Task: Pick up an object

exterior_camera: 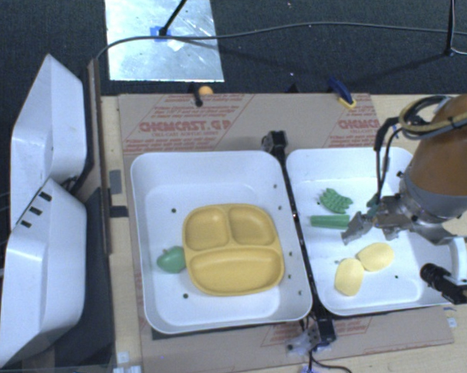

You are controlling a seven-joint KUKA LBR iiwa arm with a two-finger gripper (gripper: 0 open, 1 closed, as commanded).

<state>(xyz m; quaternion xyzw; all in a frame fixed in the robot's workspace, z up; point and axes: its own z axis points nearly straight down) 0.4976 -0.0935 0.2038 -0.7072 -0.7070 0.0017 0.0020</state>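
Camera view: gripper (362,224) over right bin (317,164), finger state cannot tell, nothing seen held. Green strip (329,222) just left of it, long axis left-right; 2 yellow pieces (374,257) (349,277) just below

The arm (449,165) has a broad orange band above a rounded grey wrist housing. Dark cables with a yellowish strand loop along its upper side. Below the housing sits a grey metal gripper (366,224) assembly of angular parts.
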